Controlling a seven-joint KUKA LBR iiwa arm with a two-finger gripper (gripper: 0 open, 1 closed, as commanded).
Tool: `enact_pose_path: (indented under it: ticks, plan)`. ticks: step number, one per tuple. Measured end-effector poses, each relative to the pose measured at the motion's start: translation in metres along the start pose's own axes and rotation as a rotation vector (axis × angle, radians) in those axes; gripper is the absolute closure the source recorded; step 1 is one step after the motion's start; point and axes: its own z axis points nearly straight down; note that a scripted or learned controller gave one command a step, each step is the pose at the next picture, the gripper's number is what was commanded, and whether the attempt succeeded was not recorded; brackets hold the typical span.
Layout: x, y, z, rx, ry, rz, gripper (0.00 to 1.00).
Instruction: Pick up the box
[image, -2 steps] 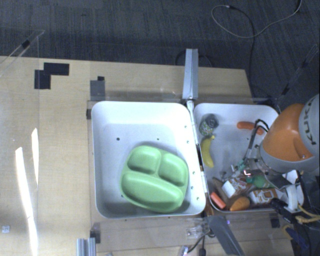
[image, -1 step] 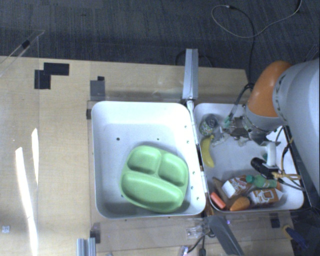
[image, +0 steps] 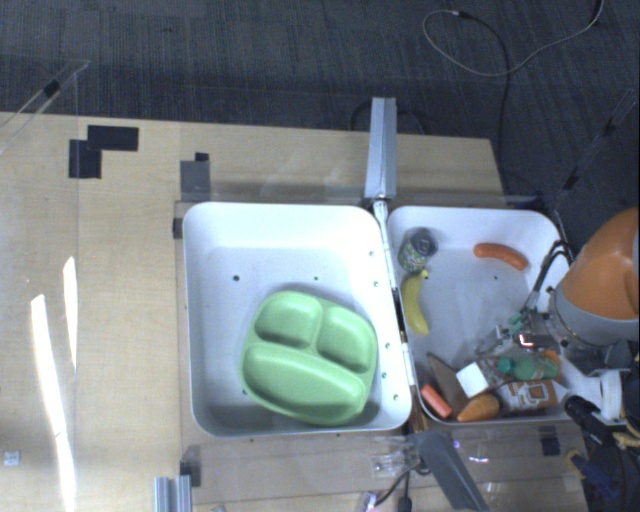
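A small printed box (image: 527, 394), brown and green, lies flat near the front right corner of the right bin (image: 455, 235). My gripper (image: 520, 343) hangs just behind and above it, reaching in from the right under the orange band of the arm (image: 605, 275). The gripper body hides part of the box's far edge. A white block (image: 471, 379) lies just left of the box.
The right bin also holds a banana (image: 414, 304), an orange sausage (image: 500, 256), a round grey-green item (image: 417, 246), a carrot (image: 435, 401) and an orange-brown piece (image: 478, 407). A green divided tray (image: 310, 355) lies in the left bin (image: 215, 300).
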Motion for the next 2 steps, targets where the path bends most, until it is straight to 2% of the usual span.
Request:
enact_pose_path:
  ticks: [1, 2]
  plan:
    - [0.0571, 0.0099, 0.0002, -0.005, -0.002, 0.065, 0.0]
    - [0.0571, 0.0098, 0.0003, -0.005, -0.002, 0.066, 0.0]
